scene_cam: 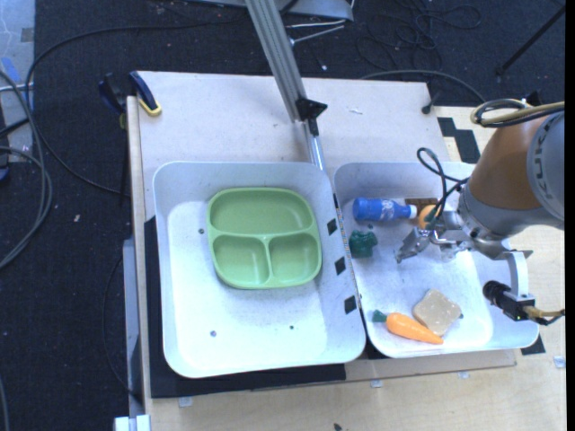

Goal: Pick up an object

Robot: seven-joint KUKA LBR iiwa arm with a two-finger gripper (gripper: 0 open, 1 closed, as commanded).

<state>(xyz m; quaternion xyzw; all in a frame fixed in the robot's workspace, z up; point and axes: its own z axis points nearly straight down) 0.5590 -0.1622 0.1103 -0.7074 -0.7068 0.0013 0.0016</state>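
I see the gripper (415, 245) low in the right bin (467, 330), jaws apart, gripping nothing. Just left lies the blue bottle (381, 209), long side running left to right. The carrot (413, 329) points left beside the bread (437, 311).

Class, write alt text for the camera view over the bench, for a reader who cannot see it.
A grey and orange robot arm reaches from the right, its gripper low over the right white bin, which holds a blue bottle, a small green object, a tan sponge and a toy carrot. The left white bin holds a green divided plate.
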